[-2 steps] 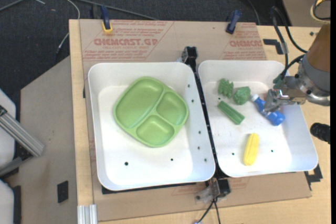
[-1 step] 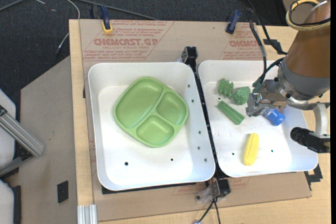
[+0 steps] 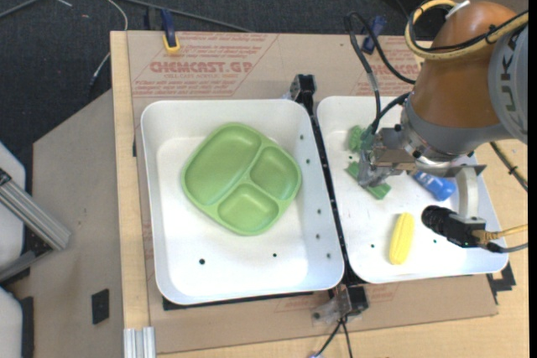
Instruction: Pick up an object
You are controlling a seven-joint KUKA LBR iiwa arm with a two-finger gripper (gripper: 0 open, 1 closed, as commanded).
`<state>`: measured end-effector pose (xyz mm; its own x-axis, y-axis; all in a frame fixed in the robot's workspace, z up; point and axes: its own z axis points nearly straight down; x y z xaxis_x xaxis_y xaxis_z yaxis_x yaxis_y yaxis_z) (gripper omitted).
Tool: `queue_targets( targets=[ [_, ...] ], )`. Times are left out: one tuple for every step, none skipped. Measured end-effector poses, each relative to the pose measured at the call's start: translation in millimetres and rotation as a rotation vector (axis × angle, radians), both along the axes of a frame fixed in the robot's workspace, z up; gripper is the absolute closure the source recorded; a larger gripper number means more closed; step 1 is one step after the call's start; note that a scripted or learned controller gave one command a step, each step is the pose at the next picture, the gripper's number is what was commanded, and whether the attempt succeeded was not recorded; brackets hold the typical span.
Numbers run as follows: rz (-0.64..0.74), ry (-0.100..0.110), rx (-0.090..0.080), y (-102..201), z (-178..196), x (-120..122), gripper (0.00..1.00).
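The tool (image 3: 369, 173) is down in the right bin (image 3: 369, 251) near its left wall, at a green object (image 3: 362, 148), so the grasp seems in hand, though whether it grips I cannot tell; next, a straight lift.

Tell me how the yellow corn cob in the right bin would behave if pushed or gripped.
The yellow corn cob looks rounded and elongated, so a sideways push would probably roll it across the right bin. Its glossy, moulded look suggests light, stiff plastic, likely easy to lift. Its bumpy surface may give some grip, though a curved body could slip if pinched off-centre.
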<state>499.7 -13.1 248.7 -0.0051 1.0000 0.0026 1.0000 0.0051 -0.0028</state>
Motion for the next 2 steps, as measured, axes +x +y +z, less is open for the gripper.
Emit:
queue_targets(
  targets=[
    [0.002,-0.003,0.000,52,3,-1,1.00],
    [0.001,-0.003,-0.001,99,2,4,1.00]
  ],
)
